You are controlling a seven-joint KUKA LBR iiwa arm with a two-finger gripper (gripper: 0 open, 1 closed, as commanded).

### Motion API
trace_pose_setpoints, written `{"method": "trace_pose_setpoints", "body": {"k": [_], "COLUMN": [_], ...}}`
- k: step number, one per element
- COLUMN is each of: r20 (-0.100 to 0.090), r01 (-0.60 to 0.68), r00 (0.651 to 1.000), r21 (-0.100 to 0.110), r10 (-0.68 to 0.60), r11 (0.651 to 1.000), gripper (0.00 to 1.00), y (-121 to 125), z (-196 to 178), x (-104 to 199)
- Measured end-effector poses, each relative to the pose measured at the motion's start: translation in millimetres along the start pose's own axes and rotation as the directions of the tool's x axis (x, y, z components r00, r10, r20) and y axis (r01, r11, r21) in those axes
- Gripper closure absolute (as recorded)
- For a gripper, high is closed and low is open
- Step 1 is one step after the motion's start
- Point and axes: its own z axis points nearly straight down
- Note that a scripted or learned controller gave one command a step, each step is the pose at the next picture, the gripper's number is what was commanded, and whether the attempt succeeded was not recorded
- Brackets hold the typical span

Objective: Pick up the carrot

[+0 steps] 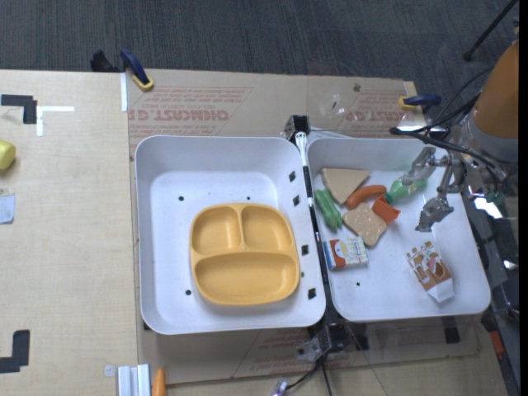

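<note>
The carrot is a short orange piece with a green leafy top. It lies at a slant in the upper middle of the right bin, between a tan bread slice and a small red-orange piece. My gripper hangs over the right bin just right of the carrot's green end. It is open, one finger close to the green top and the other finger lower down. Nothing sits between them.
The right bin also holds a bread slice, a green pod, a round cracker, a red-orange piece, a small carton and a patterned carton. A yellow divided plate sits in the left bin.
</note>
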Motion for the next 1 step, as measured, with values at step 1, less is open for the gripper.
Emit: {"method": "trace_pose_setpoints", "body": {"k": [1], "r20": [-0.002], "r01": [-0.126], "r00": [0.992], "r21": [-0.001], "r10": [0.126], "r11": [0.992], "gripper": [0.00], "y": [76.0], "z": [87.7], "x": [54.2]}}
